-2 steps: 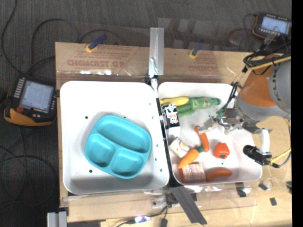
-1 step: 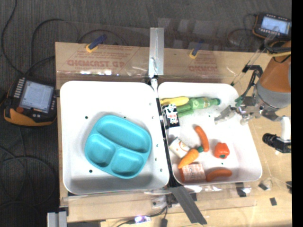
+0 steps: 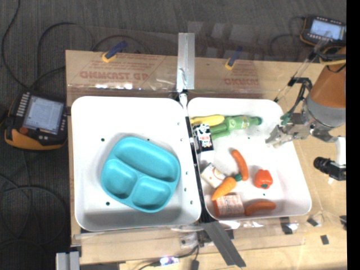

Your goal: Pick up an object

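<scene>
Tool hangs over the right bin's far edge; can't tell its state. That little red pepper looks light, smooth and slippery, so I'd pinch its middle.

Robot lab: teach pendants, cables.

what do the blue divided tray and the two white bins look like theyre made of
The blue divided tray looks like moulded plastic with a matte to satin finish: uniform turquoise colour, rounded compartment edges, only soft highlights. The left white bin and right white bin also look like plastic, probably thin formed sheet, smooth and slightly glossy: rounded corners and faint sheen on the walls. Enamelled metal can't be ruled out from this view.
</scene>
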Robot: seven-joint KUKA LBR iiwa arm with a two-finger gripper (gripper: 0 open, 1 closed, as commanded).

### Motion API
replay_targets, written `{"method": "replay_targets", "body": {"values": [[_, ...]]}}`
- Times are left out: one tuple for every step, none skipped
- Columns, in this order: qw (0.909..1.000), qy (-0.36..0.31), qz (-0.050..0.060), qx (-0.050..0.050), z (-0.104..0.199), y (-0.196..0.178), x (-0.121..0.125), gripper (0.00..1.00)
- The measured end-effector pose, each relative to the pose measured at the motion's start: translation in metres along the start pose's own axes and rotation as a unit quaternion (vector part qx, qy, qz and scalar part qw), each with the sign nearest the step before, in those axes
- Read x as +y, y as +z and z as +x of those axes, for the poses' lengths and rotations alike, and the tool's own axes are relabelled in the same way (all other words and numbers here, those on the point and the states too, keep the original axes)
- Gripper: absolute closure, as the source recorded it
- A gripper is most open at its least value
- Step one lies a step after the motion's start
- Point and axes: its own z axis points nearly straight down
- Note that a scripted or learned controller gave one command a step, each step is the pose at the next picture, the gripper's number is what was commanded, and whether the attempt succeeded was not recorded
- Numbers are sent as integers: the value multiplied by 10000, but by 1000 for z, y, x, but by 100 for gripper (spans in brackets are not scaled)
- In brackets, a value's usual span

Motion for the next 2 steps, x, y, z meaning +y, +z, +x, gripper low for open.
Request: {"method": "replay_targets", "body": {"values": [[9961,-888,-4,2,54,-88,-83,100],[9913,-1317,-3,5,91,-84,-85,100]]}}
